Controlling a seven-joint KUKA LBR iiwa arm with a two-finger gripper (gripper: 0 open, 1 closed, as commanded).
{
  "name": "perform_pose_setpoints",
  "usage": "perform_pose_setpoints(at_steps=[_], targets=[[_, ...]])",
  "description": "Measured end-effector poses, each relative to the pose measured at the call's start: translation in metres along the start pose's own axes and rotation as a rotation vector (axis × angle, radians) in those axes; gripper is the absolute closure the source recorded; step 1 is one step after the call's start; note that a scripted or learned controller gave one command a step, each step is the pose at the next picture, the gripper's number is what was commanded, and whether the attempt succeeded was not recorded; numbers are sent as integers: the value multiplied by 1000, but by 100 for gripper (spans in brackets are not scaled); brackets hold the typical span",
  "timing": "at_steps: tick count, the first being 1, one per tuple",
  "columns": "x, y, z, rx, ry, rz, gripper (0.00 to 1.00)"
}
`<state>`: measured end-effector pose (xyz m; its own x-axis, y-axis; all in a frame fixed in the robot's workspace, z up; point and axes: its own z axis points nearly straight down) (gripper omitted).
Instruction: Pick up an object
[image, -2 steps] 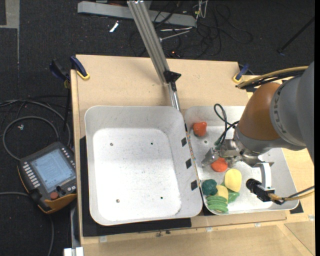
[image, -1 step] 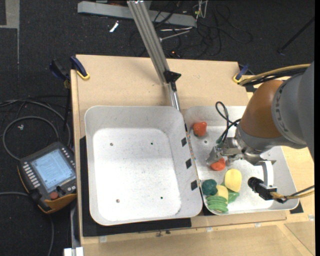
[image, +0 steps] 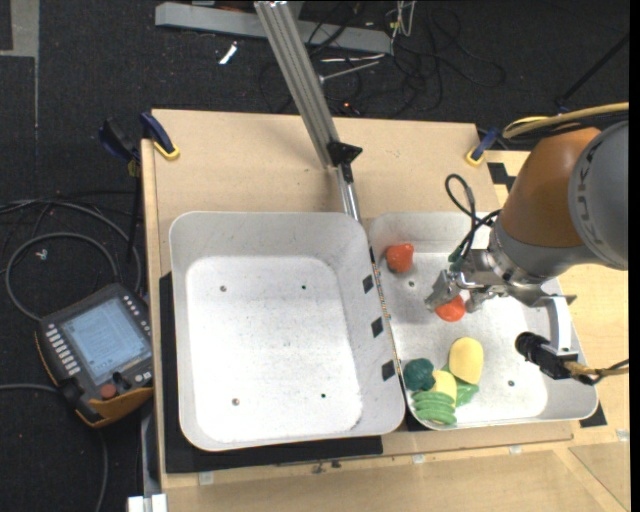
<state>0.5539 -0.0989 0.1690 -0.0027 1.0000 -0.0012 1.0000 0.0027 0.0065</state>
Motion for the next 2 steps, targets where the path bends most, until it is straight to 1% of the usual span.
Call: perform_pose_setpoints(at_steps=[1, 2], targets=[[6, 4, -45, 2, 0, -1, 100], [8, 2, -108, -1, 0, -1, 100]])
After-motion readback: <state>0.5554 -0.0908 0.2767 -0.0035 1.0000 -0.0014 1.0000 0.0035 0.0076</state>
